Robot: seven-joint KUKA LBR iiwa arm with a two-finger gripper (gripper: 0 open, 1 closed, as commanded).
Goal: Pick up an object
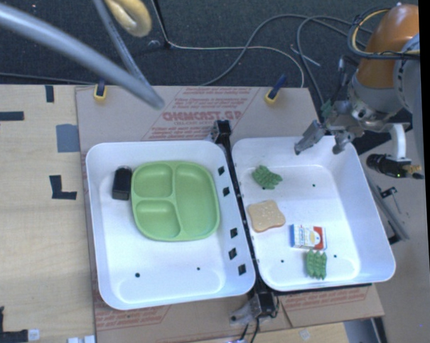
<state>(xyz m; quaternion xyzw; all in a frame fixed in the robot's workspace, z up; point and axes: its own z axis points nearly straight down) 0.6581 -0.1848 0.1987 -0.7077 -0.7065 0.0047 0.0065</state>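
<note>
My gripper (320, 143) hangs over the far edge of the right bin (358, 196), its two fingers spread apart and open with nothing between them. Below it in that bin lie a green leafy piece (267, 177), a tan slice of toast (265, 215), a small white, red and blue carton (307, 237) and a green bumpy piece (316, 264). The leafy piece is the closest, to the gripper's lower left.
The left bin (113, 271) holds a green divided plate (176, 200) and a small black block (121, 183) at the plate's left. A black clip rail (233, 202) divides the bins. Cables (266, 30) trail across the dark surface behind.
</note>
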